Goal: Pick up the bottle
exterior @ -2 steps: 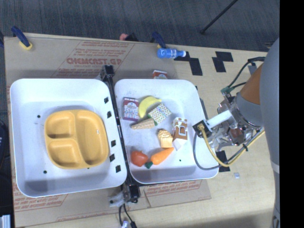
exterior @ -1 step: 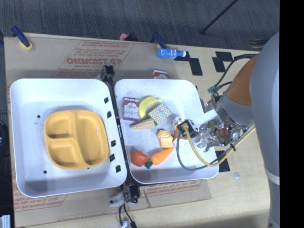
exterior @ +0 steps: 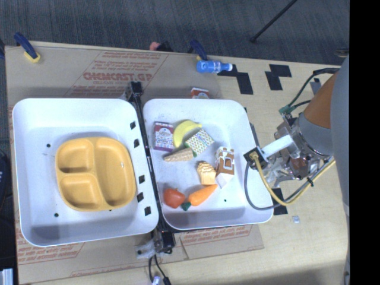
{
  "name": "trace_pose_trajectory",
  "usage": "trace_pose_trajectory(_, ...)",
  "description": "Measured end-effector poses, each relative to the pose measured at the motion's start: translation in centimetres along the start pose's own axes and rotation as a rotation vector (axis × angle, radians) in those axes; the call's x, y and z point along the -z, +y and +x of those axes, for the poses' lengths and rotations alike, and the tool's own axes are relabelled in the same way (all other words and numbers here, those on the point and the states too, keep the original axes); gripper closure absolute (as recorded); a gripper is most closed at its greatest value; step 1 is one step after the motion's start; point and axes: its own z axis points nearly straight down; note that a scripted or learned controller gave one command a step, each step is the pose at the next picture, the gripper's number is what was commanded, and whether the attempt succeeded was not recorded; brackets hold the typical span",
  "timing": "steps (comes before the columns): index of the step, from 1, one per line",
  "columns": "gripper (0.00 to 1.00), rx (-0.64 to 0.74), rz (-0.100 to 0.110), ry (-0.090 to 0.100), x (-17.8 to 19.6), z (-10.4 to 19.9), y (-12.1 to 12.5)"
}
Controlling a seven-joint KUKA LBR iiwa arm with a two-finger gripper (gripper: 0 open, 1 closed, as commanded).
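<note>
Bottle lies on the cardboard-topped bench near grey carpet; claw width unclear.

The right bin is smooth white plastic with a soft sheen, and the left bin beside it has the same finish. Inside the right bin, the banana, carrot and tomato look like smooth moulded plastic, faintly glossy, while the small box looks like printed card. In the left bin next to it, the yellow tray is smooth, matt plastic. Under the right bin lies a sheet of brown cardboard, dull and printed in red. Beyond the right bin's far rim, the bottle looks like shiny blue plastic. Farther beyond it, the floor is dark, ribbed carpet.
</note>
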Motion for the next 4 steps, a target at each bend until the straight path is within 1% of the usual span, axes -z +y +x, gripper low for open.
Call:
trace_pose_trajectory(1,1.00,0.002,0.002,-0.002,-2.7,0.0,-0.1)
trace_pose_trajectory(2,1.00,0.121,0.002,-0.002,-2.1,1.5,-7.3)
trace_pose_trajectory(3,1.00,0.017,-0.001,-0.001,-3.7,0.6,-2.7)
trace_pose_trajectory(4,1.00,0.002,0.000,0.000,4.2,0.0,0.0)
